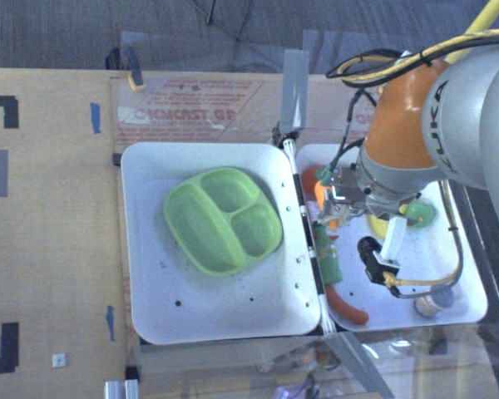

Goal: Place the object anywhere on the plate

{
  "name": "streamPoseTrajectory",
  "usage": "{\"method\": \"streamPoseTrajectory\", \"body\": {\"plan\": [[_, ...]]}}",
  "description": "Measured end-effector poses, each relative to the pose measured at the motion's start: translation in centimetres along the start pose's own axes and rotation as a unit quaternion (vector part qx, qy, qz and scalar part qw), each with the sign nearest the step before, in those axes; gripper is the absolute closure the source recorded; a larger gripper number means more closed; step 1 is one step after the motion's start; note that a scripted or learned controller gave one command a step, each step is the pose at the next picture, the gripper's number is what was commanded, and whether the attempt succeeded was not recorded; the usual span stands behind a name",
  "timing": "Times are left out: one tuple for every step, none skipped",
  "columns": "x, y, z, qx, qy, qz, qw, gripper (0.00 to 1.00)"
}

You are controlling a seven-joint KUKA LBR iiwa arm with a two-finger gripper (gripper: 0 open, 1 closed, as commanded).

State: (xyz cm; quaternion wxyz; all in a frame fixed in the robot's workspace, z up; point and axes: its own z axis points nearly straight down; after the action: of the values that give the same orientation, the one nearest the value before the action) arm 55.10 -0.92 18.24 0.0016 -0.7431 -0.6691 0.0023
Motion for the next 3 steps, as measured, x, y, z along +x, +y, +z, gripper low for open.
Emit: {"method": "streamPoseTrajectory", "body": {"plan": [[7.99, 4.11, -1.86, -0.001, 0.0, -0.001, 1.0, 1.0], [8.02, 4.1, -1.86, -0.001, 0.0, -0.001, 1.0, 0.0], [8.07, 4.07, -2.68, 0.0, -0.001, -0.002, 1.0, 1.0]]}}
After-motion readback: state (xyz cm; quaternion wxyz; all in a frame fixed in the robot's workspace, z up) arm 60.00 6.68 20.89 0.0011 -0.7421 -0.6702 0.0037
